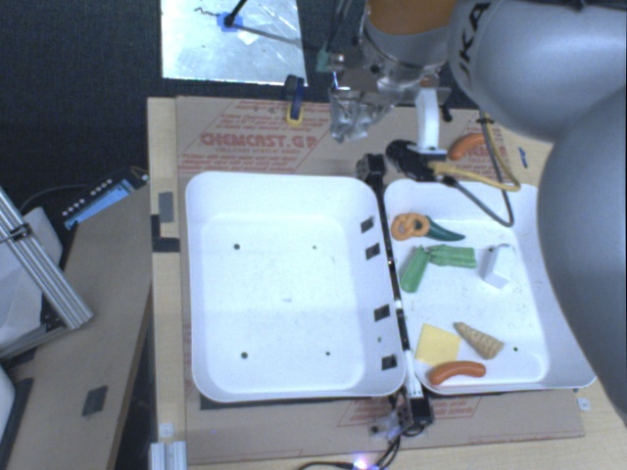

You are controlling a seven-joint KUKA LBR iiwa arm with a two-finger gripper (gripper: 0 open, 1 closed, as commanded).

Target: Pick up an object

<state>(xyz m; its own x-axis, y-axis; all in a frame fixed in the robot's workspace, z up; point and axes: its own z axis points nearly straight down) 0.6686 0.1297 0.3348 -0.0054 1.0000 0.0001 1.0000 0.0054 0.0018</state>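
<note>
The gripper [350, 116] hangs well above the right bin's [524, 360] pretzel [409, 226].

The bench is topped with a brown cardboard sheet [257, 137] printed in red letters, and around its far and left sides the floor is dark carpet [78, 76]. On the carpet at the far side lies a shiny silver panel [230, 25] that catches the light, with a thin black rod slanting across it. To the left stands a lower tan table [93, 331] bearing an aluminium rail [34, 262] and, by its far edge, a dark handheld controller [98, 196].
</note>
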